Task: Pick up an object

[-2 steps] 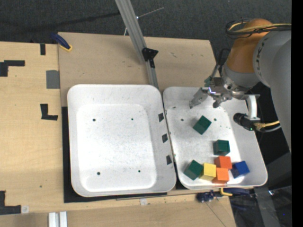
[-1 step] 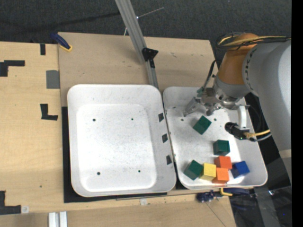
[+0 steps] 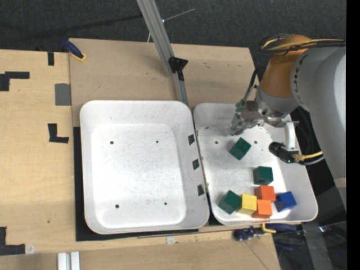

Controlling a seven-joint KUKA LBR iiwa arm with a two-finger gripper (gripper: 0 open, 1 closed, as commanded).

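At the near edge of the right bin (image 3: 301, 176), a cluster of blocks is seen: a green block (image 3: 229, 201), a yellow block (image 3: 248, 202) touching it, an orange block (image 3: 264, 207) and a red-orange block (image 3: 265, 193) pressed together, and a blue block (image 3: 286, 200) just beside them. Which of the two orange-toned blocks overlaps the other cannot be made out. A dark green block (image 3: 262, 175) is set a little farther in, and another green block (image 3: 240, 148), tilted, is found near the bin's middle. Beyond it the gripper (image 3: 246, 118) is held over the far part of the bin, apart from that block; its state cannot be told, since it is blurred and partly covered by the wrist. No block is seen in its grasp. The arm (image 3: 292, 77) is cut off at the right. The left bin (image 3: 90, 167) lies alongside, touching the right one. A slanted metal post (image 3: 160, 32) is cut off at the top.
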